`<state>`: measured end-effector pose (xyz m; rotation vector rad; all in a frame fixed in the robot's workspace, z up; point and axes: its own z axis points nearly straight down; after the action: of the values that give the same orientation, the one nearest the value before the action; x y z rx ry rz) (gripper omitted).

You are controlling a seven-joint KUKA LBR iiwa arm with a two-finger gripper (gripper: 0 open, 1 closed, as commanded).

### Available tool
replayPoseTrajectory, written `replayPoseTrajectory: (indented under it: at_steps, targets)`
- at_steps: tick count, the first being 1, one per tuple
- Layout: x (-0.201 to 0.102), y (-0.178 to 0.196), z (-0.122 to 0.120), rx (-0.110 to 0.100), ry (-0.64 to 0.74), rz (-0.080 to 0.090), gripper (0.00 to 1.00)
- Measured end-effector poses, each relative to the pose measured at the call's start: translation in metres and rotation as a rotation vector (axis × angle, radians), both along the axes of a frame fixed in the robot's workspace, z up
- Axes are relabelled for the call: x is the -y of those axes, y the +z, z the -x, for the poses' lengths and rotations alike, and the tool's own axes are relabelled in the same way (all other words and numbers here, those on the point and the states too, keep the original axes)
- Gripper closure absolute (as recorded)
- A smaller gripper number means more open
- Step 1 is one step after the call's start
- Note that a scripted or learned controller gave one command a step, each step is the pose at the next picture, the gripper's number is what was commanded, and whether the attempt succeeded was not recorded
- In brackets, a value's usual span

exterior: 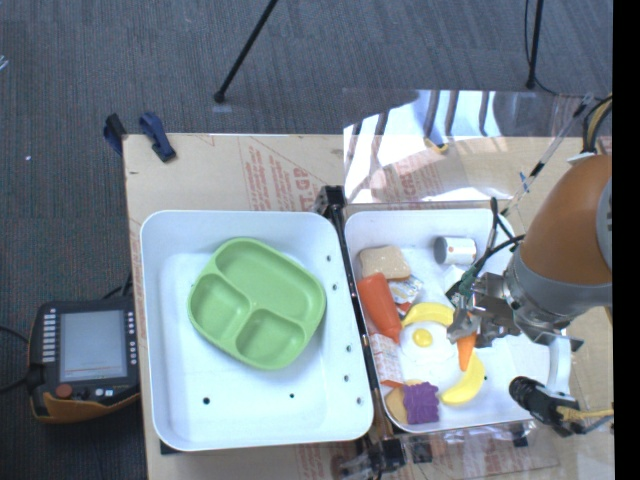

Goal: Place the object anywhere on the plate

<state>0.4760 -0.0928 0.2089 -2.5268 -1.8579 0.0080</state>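
Over right bin (480, 218), above toy food.
Gripper (466, 340) pinching small orange carrot (466, 352); green plate (258, 303) in left bin (160, 268).

A grey robot arm with a broad orange band reaches in from the right, its wrist angled down and to the left. The gripper (467, 336) sits at the wrist's lower-left end, pointing downward. Dark cables loop just above it. The finger positions are too cluttered to make out.

Even overhead light fills a slightly soft picture, with strong glare on the clear panel (455, 143) behind the right bin (480, 213) and faint shadows.
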Motion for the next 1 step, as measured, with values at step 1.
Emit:
replayPoseTrajectory:
  at_steps: [1]
  targets:
    - [-0.053, -0.017, -0.0034, -0.003, -0.083, -0.001, 1.0]
